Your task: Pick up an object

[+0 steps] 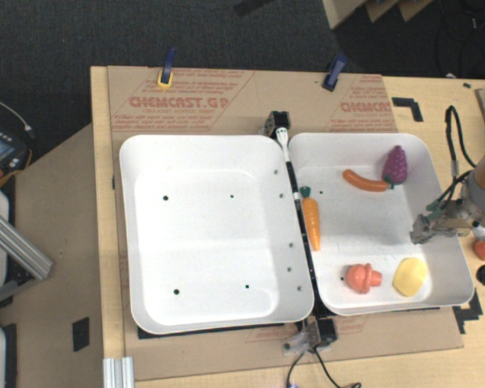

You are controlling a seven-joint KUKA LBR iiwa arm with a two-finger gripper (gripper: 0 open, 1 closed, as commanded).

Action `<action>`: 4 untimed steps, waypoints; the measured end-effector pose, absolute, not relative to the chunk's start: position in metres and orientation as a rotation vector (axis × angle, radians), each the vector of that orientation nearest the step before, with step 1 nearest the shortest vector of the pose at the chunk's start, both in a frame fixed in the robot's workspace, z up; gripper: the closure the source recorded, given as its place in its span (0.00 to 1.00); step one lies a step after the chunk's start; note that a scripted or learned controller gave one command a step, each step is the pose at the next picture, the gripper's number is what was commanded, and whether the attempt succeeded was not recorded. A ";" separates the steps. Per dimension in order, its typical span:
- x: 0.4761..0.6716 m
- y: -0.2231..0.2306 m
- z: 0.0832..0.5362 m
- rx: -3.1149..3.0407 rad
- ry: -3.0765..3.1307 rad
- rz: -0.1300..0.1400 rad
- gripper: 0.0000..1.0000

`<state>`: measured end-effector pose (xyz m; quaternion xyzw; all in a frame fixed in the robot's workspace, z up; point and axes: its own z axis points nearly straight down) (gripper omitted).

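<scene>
The right bin [364, 301] holds several toy foods. An orange carrot [310, 223] lies along its left wall. At the back, a thin orange sausage-like piece [365, 182] rests beside a purple grape bunch [395, 165]. Toward the front sit a red-pink fruit [361, 277] and a yellow lemon [410, 276]. My gripper [427, 226] reaches in from the right, low over the bin's right side, above and slightly right of the lemon and well below the grapes. I see nothing held in it.
The left bin [145, 217] lies beside the right one, with a black divider strip [299, 217] between them. Both rest on a cardboard sheet [113, 136] held by clips at the back. A black cable [454, 144] runs along the right bin's edge.
</scene>
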<state>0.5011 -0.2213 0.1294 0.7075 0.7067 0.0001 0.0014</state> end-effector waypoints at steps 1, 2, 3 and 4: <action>0.478 -0.175 0.084 2.224 2.225 -0.001 1.00; 0.479 -0.176 0.085 2.221 2.220 0.000 0.00; 0.482 -0.227 0.195 2.218 2.209 0.002 0.00; 0.480 -0.225 0.279 2.212 2.216 0.005 0.00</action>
